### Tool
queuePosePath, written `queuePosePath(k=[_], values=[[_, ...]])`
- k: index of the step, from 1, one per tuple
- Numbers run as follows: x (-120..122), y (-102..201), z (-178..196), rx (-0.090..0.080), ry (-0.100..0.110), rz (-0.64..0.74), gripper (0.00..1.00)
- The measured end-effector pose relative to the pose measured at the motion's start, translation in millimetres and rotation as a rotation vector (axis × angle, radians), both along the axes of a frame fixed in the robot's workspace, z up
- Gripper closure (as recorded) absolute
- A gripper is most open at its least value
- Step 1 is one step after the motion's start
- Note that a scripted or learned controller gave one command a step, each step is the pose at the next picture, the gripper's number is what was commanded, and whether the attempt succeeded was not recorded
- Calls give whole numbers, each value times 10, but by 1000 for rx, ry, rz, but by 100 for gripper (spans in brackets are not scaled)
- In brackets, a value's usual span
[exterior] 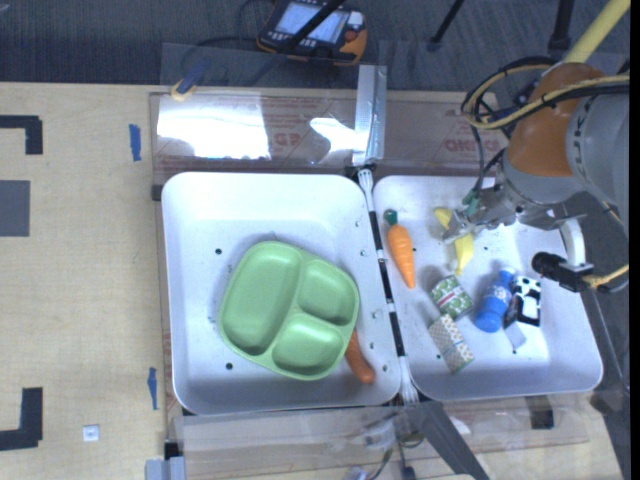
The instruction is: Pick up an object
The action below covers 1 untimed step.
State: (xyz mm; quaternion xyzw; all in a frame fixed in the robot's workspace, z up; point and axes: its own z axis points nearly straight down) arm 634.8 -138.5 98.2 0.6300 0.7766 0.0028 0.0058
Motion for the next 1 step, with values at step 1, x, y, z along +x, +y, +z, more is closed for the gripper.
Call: queuePosePath(k=[1], values=[[-322, 706, 865, 3, 11, -63, 100]])
